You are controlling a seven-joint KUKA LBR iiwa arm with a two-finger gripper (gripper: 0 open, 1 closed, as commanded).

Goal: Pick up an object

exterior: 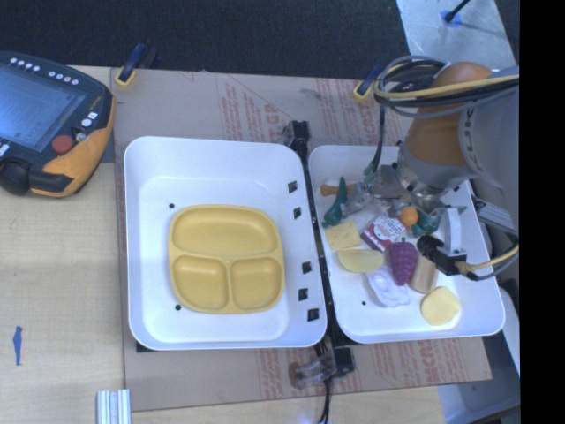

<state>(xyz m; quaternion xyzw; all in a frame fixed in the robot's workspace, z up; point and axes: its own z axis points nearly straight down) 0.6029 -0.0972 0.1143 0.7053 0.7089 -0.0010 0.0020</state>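
Observation:
The right bin (pixel 481 321) holds several toy food items: a green piece (pixel 335 208), a yellow wedge (pixel 342 235), a red packet (pixel 387 230), purple grapes (pixel 402 260), a white piece (pixel 387 288) and a pale yellow round (pixel 440 306). The grey arm with its orange band (pixel 437 140) reaches in from the right over the back of this bin. My gripper (pixel 383 196) hangs low over the pile, just behind the red packet and right of the green piece. The wrist covers much of it, and I see no item lifted off the bin floor.
The left bin (pixel 141 237) holds a yellow divided plate (pixel 227 257). A teach pendant (pixel 48 126) lies on the bench at the far left. Black clips run along the seam between the bins (pixel 309 263). Cables loop over the arm at the back right.

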